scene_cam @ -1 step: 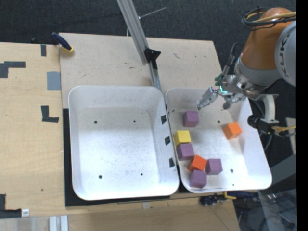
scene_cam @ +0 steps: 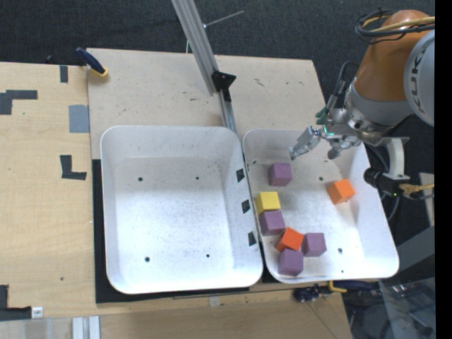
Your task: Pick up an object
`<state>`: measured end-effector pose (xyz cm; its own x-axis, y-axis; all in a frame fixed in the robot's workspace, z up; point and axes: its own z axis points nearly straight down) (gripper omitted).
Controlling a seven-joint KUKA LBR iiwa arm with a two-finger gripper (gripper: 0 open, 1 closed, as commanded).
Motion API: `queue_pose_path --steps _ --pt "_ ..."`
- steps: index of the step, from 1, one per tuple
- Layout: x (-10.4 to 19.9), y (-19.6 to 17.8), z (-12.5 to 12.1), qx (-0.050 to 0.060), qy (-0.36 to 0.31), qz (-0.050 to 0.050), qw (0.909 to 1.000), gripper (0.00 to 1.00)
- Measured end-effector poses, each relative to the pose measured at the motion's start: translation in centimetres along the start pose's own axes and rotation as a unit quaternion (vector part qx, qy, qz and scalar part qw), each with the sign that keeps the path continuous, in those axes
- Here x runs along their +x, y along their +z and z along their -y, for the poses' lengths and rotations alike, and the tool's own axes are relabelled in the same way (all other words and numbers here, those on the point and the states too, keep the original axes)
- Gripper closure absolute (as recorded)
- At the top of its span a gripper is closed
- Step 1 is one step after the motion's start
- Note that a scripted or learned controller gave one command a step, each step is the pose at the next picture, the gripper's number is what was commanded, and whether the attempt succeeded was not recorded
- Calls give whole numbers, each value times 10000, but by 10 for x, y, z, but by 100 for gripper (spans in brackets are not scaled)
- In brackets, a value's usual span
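The right bin (scene_cam: 374, 249) holds several small cubes. A purple cube (scene_cam: 280, 174) lies near the bin's back and an orange cube (scene_cam: 341, 191) sits toward the right wall. Along the left wall are a yellow cube (scene_cam: 268, 202), a purple cube (scene_cam: 272, 222), an orange cube (scene_cam: 289, 240) and two more purple cubes (scene_cam: 314, 244) (scene_cam: 290, 262). My gripper (scene_cam: 313, 152) hangs over the back of this bin, just above and to the right of the rear purple cube. It is open, with nothing between its fingers.
The left bin (scene_cam: 176, 207) stands beside the right one, sharing a raised rim. A slanted metal pole (scene_cam: 201, 44) crosses the bench behind the bins. A blue and yellow tool (scene_cam: 92, 61) lies at the far left of the board.
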<state>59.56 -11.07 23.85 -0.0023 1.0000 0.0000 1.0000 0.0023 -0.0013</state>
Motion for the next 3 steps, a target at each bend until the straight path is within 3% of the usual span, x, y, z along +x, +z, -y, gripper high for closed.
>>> queue_pose_path --steps 2,3 --pt "7 124 2 33 3 -1 10000 0" --pt "8 149 3 20 5 3 10000 0"
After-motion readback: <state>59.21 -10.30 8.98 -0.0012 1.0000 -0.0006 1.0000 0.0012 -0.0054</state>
